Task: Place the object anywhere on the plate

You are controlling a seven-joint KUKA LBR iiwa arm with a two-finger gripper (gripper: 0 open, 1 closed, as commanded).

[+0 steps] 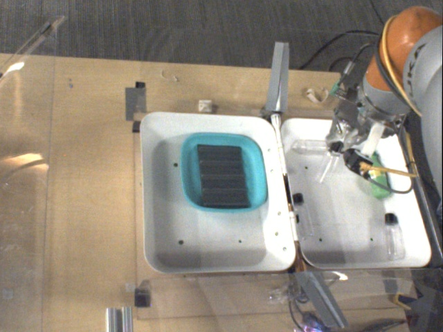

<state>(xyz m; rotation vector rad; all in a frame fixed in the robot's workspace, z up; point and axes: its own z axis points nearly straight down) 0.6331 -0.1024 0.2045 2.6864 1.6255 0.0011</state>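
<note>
A teal square plate lies in the left bin. A dark ridged rectangular block rests flat on the plate, covering most of its middle. My gripper hangs over the upper part of the right bin, well to the right of the plate. A small green object lies in the right bin, just below and to the right of the gripper, partly hidden by the robot's own parts.
A clear small bottle with a black cap lies near the right bin's right wall. A small black piece sits by the divider between the bins. A grey post stands behind the bins.
</note>
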